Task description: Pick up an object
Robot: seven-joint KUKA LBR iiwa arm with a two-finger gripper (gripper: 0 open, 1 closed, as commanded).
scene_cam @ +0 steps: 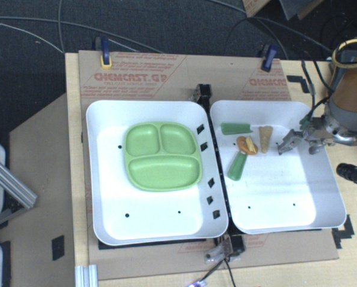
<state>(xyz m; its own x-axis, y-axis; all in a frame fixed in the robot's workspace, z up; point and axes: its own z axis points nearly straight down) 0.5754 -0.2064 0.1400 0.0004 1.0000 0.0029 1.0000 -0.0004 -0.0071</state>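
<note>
I see gripper (287, 143) w/ fingers spread, holding nothing, near right bin's (322, 217) far-right edge; cone (266, 138) just beside it, open floor toward near rim

Glossy white plastic bins (268, 217), a matt green plastic plate (162, 156), brown paper-covered bench (142, 70)

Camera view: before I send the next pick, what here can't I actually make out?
- Pincer: small and dark over the right bin; finger state unclear.
- Height of the pincer above the bin floor: the slanted overhead view cannot settle it.
- Orange item: too small to identify; whether it touches the tan cone is unclear.
- Arm: cut off by the right edge.
</note>
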